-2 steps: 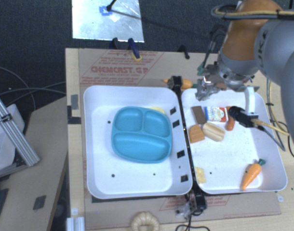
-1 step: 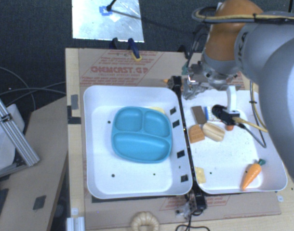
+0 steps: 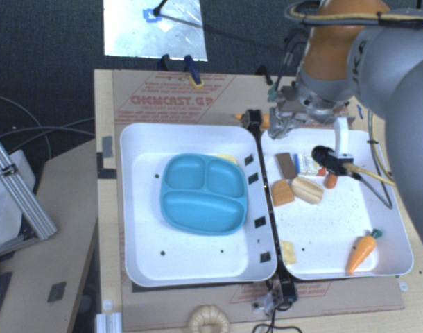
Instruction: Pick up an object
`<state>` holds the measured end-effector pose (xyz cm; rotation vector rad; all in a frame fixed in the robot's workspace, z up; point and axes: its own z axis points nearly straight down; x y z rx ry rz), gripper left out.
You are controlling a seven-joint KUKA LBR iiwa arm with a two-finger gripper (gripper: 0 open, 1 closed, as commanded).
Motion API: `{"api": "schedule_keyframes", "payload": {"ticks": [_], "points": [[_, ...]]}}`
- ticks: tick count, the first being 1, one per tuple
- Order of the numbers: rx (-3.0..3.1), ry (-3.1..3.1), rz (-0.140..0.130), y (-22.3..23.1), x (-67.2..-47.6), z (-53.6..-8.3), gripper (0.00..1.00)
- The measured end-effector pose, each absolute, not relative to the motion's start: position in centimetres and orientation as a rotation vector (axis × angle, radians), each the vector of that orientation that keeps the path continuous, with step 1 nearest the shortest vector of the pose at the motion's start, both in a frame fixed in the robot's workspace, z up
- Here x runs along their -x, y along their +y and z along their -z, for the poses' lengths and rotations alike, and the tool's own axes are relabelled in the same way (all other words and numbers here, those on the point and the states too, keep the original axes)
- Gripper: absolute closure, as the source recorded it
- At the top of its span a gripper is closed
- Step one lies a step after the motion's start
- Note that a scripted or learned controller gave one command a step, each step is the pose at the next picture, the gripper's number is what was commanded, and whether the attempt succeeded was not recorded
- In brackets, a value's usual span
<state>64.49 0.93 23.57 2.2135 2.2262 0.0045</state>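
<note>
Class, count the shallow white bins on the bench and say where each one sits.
2. One bin is on the left and holds a blue divided plate. The other bin is on the right, with small items including a toy carrot. The arm covers part of it.

The bench [image 3: 170, 92], topped with brown printed cardboard, carries two shallow white bins touching side by side: the left bin [image 3: 139, 255] and the right bin [image 3: 336, 266]. A blue clamp [image 3: 192, 70] grips the cardboard's far edge, and a pale ring-shaped object [image 3: 209, 319] sits at its near edge.
</note>
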Motion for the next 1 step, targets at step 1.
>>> {"api": "schedule_keyframes", "payload": {"ticks": [1], "points": [[-2.220, 2.221, -0.002, 0.20, -64.42, -23.01, 1.00]]}}
